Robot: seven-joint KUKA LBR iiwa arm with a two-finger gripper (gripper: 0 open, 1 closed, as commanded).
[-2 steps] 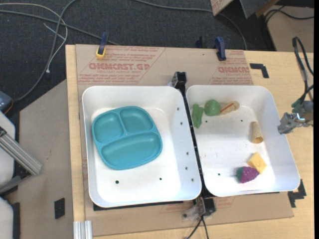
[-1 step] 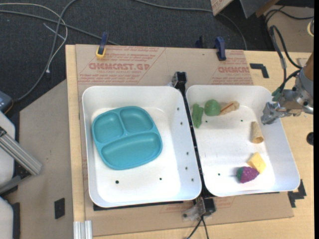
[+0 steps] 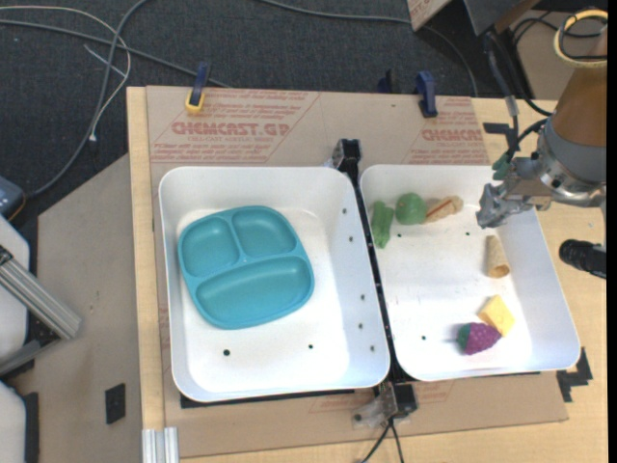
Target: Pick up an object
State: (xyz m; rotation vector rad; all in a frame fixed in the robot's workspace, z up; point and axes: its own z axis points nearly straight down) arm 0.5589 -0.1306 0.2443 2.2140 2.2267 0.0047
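Camera view, looking down at a slant on a bench covered with brown cardboard [image 3: 260, 128] printed in red lettering.

Left bin [image 3: 188, 355]: shallow, white. Holds one teal divided plate [image 3: 246, 265] with three compartments, lying flat toward the bin's left half. Small dark dots mark the bin floor around it.

Right bin [image 3: 540, 355]: shallow, white, set just beside the left bin, the two rims touching along the middle.
- Green pepper-like piece [image 3: 383, 223], long and narrow, near the bin's left wall.
- Round green piece [image 3: 412, 208], just beside the long green one, on its right.
- Tan bread-like piece [image 3: 443, 208], touching or almost touching the round green piece.
- Tan cork-shaped piece [image 3: 496, 256], lying alone toward the right side.
- Yellow wedge [image 3: 498, 313], near the front right.
- Purple grape cluster [image 3: 478, 338], touching the yellow wedge on its lower left.

Arm: grey with an orange band [image 3: 584, 114], reaching in from the right. Gripper [image 3: 490, 208] hangs over the back right part of the right bin, above and apart from the cork-shaped piece. Whether it is spread or closed cannot be told; nothing is seen between its tips.

Fittings: two blue clamps [image 3: 200, 85] [image 3: 426, 95] on the cardboard's far edge; a black clip [image 3: 347, 152] where the bins meet at the back. Grey cables [image 3: 116, 46] lie on the dark floor beyond.
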